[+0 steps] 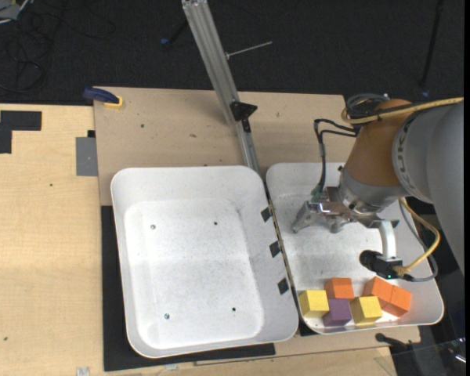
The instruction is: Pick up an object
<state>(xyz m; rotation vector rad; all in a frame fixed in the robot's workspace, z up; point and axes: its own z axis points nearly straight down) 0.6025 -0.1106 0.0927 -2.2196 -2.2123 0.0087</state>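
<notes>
Camera view: wooden bench [180, 128], two white bins [133, 190], dark floor.

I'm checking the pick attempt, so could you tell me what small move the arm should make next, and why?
Probably shift the pincer toward the camera-near end of the right bin. It hangs over bare white floor, while the blocks cluster at that near edge: the yellow block, purple block and orange block. Nothing sits beneath it to grasp.

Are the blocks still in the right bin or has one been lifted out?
All in. Five blocks lie clustered at the near end of the right bin; the gripper sits apart from them, over bare bin floor.
</notes>
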